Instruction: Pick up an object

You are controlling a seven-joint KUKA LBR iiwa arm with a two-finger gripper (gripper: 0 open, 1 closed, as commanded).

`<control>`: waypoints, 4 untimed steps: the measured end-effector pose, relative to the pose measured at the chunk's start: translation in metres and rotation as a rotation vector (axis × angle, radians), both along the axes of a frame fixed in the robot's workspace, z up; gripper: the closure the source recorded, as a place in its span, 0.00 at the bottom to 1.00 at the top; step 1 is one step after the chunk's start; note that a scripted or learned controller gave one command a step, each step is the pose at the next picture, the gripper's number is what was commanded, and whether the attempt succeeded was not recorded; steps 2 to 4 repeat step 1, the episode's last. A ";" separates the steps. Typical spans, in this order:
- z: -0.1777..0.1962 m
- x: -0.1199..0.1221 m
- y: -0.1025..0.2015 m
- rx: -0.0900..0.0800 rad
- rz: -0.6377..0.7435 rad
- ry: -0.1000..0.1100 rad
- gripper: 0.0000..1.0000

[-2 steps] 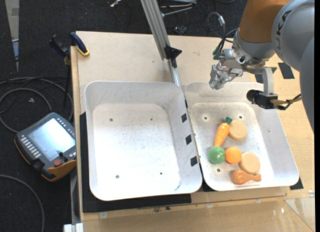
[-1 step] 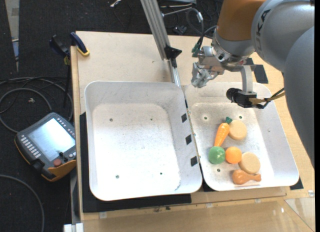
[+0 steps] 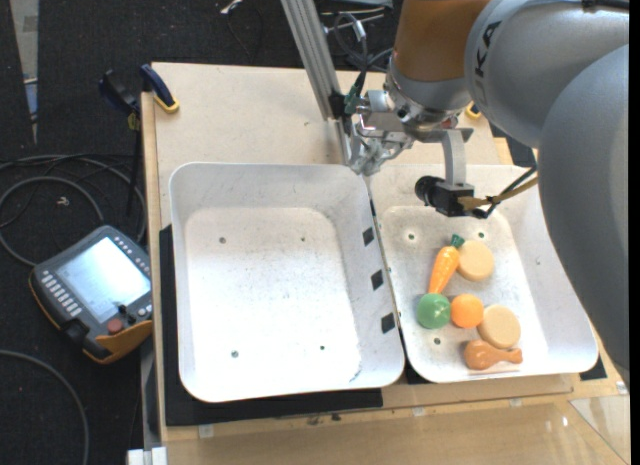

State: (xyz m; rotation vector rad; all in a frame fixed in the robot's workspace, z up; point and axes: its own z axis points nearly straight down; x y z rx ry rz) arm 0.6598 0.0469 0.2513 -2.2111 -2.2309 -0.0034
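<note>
The toy foods are gathered in the right bin [image 3: 560,353], toward its near half, presumably so that any of them can be taken from one place: a carrot [image 3: 443,266] lies tilted with its green top toward the far side, a pale round piece [image 3: 476,262] touches it on the right, and nearer the front a green ball [image 3: 433,310], an orange ball [image 3: 467,311] and a tan disc [image 3: 499,327] sit close together, with a tan drumstick-like piece [image 3: 488,356] nearest of all. The left bin [image 3: 200,253] is set just beside the right one, likely as a place to carry things across to. The claw [image 3: 372,158] is held above the far end of the divide between the two bins, well apart from the foods, so nothing is seen between its fingers; whether it is spread or closed cannot be told, as it is small and blurred against the rim. A pendant [image 3: 95,293] is left on the floor to the left of the surface [image 3: 250,118], and a clamp [image 3: 150,88] is fixed at the far left corner. The pick is judged not yet begun: a reach toward the near right is still called for.
</note>
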 end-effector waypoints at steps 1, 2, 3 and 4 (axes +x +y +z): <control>-0.019 -0.012 0.049 -0.001 -0.001 0.004 1.00; -0.019 -0.012 0.049 -0.001 -0.001 0.004 1.00; -0.019 -0.012 0.049 -0.001 -0.001 0.004 1.00; -0.019 -0.012 0.049 -0.001 -0.001 0.004 1.00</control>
